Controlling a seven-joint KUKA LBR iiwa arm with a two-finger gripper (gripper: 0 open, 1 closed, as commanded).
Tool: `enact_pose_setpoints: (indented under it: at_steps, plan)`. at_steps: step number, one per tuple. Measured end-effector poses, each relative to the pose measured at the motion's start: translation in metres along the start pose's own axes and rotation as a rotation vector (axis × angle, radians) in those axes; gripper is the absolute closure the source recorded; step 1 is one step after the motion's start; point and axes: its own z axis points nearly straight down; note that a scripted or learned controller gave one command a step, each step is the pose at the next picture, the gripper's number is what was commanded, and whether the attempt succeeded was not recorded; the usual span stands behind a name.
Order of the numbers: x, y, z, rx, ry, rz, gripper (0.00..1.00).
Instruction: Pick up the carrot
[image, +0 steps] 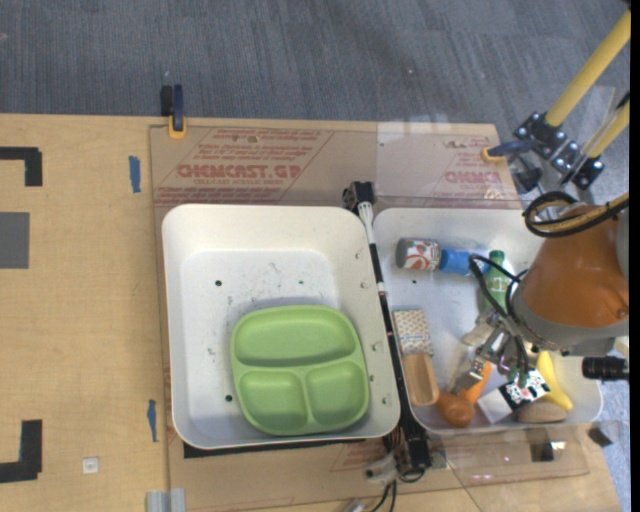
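Note:
The carrot (462, 403) lies near the front edge of the right bin (455, 225), its thick orange end toward the front and its thin end pointing up and right. My gripper (485, 362) hangs low over that thin end, below the orange band of the arm (578, 285). The gripper looks open, with a grey finger (469, 379) on one side of the thin end and the other finger on its far side. The carrot rests on the bin floor.
Around the carrot lie a tan spoon-like piece (421, 381), a patterned packet (412, 328), a yellow banana (556, 388) and a black-and-white item (524, 389). A can (419, 255) and a green bottle (497, 276) sit at the back. The left bin (200, 260) holds a green divided plate (298, 368).

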Motion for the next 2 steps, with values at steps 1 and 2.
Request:
enact_pose_setpoints:
  at_steps: [1,2]
  plan:
    - [-0.001,0.002,-0.009,-0.003,-0.004,0.001,1.0]
    - [-0.036,0.056,-0.109,0.002,0.011,0.077,1.0]
